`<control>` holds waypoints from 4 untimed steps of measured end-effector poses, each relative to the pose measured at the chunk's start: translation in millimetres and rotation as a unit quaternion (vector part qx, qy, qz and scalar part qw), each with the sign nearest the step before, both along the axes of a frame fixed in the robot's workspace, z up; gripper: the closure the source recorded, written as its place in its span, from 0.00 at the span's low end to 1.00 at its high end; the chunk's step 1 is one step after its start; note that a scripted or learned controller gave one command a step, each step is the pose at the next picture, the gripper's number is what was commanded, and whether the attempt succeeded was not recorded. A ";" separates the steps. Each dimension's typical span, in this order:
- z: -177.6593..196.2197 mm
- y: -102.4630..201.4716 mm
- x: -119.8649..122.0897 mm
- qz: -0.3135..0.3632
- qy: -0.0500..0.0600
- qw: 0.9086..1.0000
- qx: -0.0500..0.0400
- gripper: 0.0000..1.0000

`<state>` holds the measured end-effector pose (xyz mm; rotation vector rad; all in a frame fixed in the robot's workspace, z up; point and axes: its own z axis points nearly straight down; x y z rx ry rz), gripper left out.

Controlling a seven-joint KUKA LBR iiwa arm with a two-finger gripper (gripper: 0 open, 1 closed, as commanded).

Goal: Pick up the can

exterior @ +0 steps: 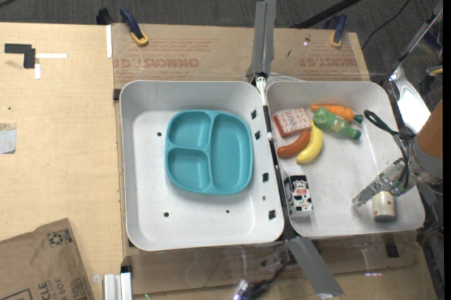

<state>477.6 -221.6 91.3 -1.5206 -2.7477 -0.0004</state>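
A short pale cylinder (pixel 385 206) that looks like a small can stands near the front right corner of the right bin (pixel 338 221). My gripper (pixel 379 191) hangs low right over and against it, reaching in from the right edge. A red, white-labelled pack or can (pixel 290 121) lies at the back left of the same bin, far from the gripper. From this angle I cannot make out whether the pale cylinder is gripped.
The right bin also holds a carrot (pixel 334 110), a green bottle (pixel 337 125), a banana (pixel 312 146), a sausage (pixel 292 146) and a small milk carton (pixel 299 196). A teal divided plate (pixel 210 151) lies in the left bin (pixel 141 172). A black cable (pixel 384 126) loops near the arm.
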 end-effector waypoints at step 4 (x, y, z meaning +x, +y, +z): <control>0.6 0.3 0.4 -0.125 -0.001 0.992 -0.001 0.00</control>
